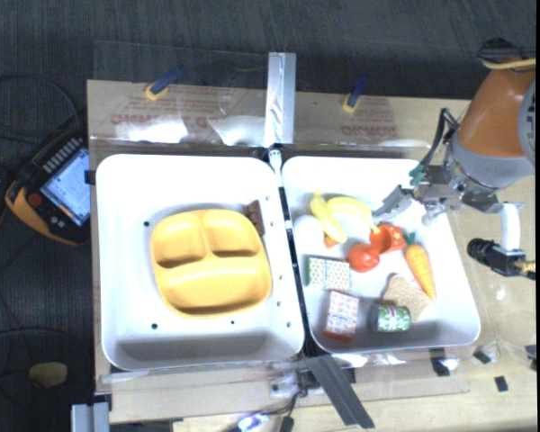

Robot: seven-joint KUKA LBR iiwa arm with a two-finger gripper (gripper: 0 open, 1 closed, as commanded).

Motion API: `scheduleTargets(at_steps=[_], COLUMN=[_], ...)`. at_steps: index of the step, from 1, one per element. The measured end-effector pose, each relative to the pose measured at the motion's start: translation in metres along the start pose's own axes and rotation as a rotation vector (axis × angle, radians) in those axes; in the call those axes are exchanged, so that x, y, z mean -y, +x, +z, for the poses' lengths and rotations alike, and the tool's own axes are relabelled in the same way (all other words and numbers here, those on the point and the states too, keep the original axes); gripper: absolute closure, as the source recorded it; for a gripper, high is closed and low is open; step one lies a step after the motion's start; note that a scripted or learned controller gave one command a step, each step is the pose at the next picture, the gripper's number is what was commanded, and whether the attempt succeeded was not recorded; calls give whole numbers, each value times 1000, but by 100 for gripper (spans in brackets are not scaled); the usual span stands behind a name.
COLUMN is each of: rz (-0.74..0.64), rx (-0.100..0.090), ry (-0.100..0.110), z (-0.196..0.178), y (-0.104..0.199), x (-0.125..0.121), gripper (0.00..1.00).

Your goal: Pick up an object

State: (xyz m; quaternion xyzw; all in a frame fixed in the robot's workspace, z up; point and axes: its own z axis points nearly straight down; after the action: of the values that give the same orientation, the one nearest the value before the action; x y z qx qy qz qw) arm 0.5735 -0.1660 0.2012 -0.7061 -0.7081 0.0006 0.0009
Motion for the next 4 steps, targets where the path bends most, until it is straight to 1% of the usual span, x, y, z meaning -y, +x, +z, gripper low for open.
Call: scheduleTargets(at_steps=[1, 2, 3, 4], rz=[5, 5, 155, 155], rx=[0, 1, -1, 3], ry=[-2, -1, -13, -16], z=[108, 46, 112, 102], y=[-36, -23, -29, -30], x=[22, -1, 63, 62], gripper=[0, 0, 0, 100])
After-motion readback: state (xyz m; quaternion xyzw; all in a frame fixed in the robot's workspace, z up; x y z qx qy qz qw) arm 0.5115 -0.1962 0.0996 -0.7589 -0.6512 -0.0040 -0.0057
